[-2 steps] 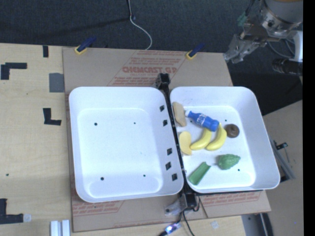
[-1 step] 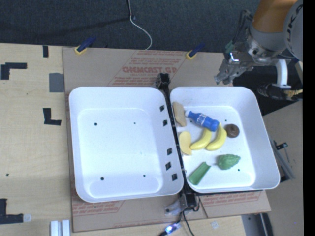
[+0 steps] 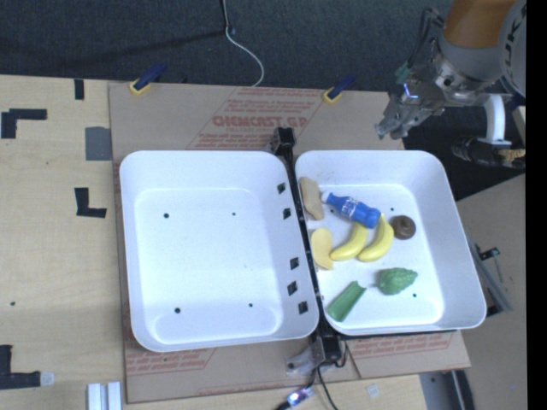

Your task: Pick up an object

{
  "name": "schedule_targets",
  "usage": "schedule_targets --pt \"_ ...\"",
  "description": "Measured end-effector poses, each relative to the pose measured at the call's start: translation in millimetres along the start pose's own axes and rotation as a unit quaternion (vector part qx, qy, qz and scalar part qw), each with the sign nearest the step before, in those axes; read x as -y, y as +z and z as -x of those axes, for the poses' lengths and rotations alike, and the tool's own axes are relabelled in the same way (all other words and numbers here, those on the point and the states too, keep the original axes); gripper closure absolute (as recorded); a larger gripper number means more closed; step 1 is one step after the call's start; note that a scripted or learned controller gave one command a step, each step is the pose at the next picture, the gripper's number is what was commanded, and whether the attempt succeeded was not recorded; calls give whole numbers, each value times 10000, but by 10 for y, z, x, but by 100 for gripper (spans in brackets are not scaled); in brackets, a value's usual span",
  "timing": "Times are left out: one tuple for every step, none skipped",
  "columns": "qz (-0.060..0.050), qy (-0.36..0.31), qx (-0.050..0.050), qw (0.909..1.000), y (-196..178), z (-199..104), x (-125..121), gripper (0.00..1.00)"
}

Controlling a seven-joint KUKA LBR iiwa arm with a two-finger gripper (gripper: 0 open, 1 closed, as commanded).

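1. Hovering at upper right of the frame, past the right bin's far rim: grey metal gripper, grip state impossible to tell.
2. Lying in that glossy white bin: curved yellow banana, blue bottle, round brown piece, bumpy green lump, flat green strip.

Bins smooth white plastic (slight sheen); base sheet matt cardboard; bottle glossy blue plastic.

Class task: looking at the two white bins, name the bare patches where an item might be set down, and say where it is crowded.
The left bin has open floor wall to wall. In the right bin, bare patches lie along the far wall and the right wall. The crowd sits near the divider: blue bottle, bananas, green block.
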State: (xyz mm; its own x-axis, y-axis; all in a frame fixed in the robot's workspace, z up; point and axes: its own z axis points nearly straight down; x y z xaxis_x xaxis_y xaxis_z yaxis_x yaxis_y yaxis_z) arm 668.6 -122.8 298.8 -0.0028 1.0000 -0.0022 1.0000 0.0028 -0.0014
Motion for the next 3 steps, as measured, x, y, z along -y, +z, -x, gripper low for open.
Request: schedule_targets --pt "-16 -14 -20 10000 200 -603 298 100" --pt "13 -24 -20 10000 -2 -1159 142 100" --pt "-34 -18 -18 10000 478 -1756 508 100"
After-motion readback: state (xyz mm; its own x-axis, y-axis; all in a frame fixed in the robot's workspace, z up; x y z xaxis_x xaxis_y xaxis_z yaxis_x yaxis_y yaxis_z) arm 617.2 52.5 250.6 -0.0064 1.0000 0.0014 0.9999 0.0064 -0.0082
